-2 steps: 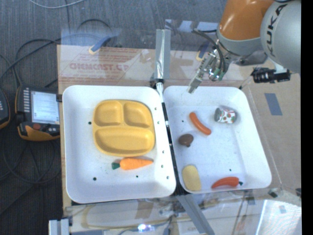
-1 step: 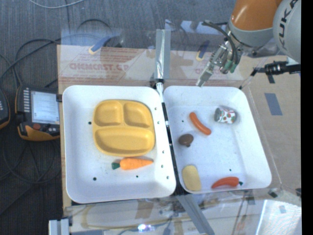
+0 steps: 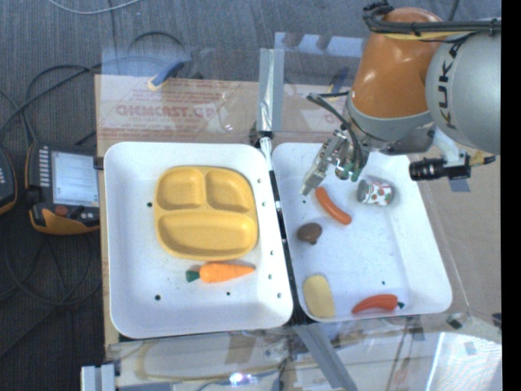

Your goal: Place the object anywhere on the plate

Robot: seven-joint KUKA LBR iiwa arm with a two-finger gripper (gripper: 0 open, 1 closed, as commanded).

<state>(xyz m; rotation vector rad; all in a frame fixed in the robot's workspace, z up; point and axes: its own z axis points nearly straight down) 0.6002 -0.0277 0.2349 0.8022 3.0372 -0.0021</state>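
Note:
A yellow divided plate [image 3: 207, 210] lies in the left bin [image 3: 130, 243], with an orange carrot [image 3: 223, 273] just in front of it on the bin floor. My gripper [image 3: 332, 177] hangs over the back left part of the right bin [image 3: 407, 259], open, with nothing between its fingers. Just below its tips lies an orange-red sausage [image 3: 333, 205]. A brown mushroom-like piece [image 3: 309, 233], a pale yellow piece [image 3: 318, 295], a red sausage [image 3: 375, 304] and a small white patterned object [image 3: 374, 192] also lie in the right bin.
The divider wall [image 3: 277, 218] between the two bins runs between my gripper and the plate. Cables and a handheld pendant [image 3: 67, 187] lie on the floor at left. Cardboard [image 3: 163, 112] sits behind the left bin.

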